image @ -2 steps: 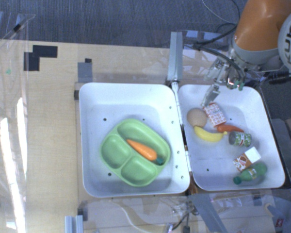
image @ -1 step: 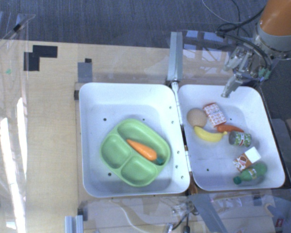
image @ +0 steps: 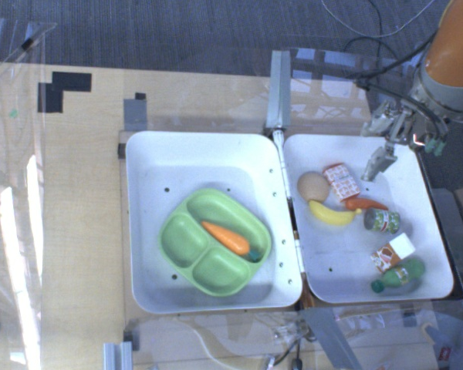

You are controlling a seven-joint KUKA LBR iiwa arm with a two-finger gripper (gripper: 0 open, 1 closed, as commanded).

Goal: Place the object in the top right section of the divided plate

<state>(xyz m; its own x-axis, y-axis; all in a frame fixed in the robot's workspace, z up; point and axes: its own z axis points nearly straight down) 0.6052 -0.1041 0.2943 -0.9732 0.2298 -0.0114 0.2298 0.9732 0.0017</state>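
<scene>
One carrot [image: 226,238] already lies across the plate [image: 187,241], so the arm's claw [image: 380,163], hanging spread and unladen above the right bin [image: 436,272], likely needs only retreat.

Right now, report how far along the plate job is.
Looks done: a carrot lies across the green divided plate in the left bin, reaching its top right section. In hand: nothing visible; the gripper hovers over the right bin. Left: possibly nothing, unless another item must move.

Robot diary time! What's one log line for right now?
pincer: above right bin, holding nothing | carrot: on green plate | left bin: holds plate
</scene>
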